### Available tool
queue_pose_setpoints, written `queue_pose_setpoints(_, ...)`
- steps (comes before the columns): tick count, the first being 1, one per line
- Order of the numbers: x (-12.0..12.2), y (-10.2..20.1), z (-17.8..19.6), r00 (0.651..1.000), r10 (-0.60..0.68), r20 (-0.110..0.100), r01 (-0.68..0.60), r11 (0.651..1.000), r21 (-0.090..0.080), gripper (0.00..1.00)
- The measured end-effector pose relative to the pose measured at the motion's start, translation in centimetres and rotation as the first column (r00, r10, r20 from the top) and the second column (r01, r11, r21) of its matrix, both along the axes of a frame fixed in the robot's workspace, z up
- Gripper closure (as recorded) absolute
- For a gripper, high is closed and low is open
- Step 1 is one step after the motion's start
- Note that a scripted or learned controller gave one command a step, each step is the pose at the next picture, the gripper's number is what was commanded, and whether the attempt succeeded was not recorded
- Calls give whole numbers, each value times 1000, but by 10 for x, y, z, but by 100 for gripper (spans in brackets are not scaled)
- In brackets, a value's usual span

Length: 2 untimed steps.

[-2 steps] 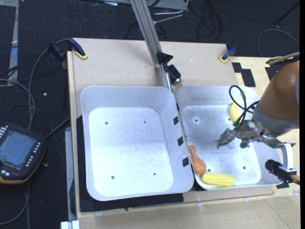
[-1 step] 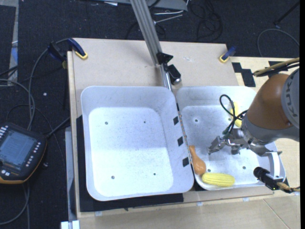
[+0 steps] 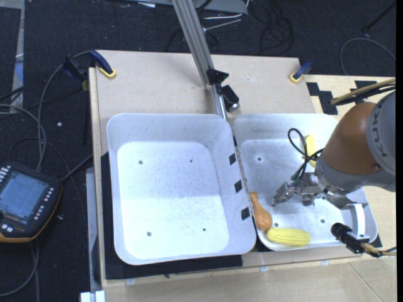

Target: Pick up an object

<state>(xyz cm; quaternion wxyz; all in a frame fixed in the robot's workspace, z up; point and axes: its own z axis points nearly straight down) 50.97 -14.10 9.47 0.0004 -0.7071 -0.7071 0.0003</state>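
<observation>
The gripper point(image 3: 281, 195), its fingers apparently spread and holding nothing, hangs in the right bin point(image 3: 264, 150); the corn cob point(image 3: 289, 236) lies at its six o'clock, long axis three-to-nine, by the front wall.

The grey arm point(image 3: 371, 150) comes in from the right, its orange band bulging just above the wrist. It bends down and leftward, so the gripper point(image 3: 281, 195) hangs low, pointing left, its small metal tip at a slight tilt.
</observation>
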Motion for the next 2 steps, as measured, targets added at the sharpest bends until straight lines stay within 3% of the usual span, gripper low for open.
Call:
queue_pose_setpoints(1,1,0,11,1000,0,2,0,1000,0,100)
queue_pose_setpoints(2,-1,9,59,1000,1,5,-1,1000,-1,100)
